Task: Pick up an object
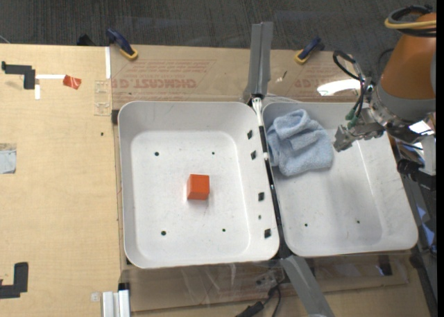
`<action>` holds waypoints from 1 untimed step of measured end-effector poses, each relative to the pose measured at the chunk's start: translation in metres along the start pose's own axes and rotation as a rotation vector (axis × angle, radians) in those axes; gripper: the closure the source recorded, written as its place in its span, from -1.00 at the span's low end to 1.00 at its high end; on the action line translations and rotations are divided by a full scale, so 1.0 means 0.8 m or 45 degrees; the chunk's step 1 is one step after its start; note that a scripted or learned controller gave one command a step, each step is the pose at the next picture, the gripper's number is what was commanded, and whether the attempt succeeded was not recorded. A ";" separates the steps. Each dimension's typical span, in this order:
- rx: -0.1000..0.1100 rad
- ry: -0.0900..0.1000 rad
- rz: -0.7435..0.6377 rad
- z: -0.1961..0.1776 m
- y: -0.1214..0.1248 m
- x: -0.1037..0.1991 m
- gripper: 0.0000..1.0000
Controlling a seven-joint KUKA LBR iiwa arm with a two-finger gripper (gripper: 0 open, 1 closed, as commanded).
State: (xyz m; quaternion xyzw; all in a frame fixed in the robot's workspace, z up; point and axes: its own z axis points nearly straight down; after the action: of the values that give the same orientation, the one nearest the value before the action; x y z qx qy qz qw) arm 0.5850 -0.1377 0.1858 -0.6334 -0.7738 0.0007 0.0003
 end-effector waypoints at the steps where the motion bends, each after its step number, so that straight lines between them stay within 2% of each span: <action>1: -0.001 -0.001 -0.234 -0.023 -0.028 -0.031 1.00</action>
State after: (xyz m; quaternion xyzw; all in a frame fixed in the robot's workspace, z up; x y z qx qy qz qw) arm 0.5678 -0.1664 0.2044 -0.5597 -0.8287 0.0006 -0.0004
